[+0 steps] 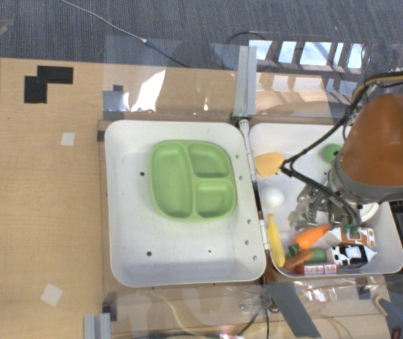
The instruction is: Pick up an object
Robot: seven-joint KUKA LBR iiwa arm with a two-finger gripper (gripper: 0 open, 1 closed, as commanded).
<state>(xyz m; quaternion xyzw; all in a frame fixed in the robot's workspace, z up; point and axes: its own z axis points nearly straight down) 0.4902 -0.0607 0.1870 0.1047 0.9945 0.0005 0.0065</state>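
Two white bins on worktop (39, 189). Hand (321, 214) low in right bin (392, 260), just above carrot (311, 236), presumably for a grasp; finger state: cannot tell. Green plate (192, 180) left of carrot.

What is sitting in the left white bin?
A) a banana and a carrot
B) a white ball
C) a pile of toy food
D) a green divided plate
D: the green divided plate lies alone in the left bin; the toy food is in the right bin.
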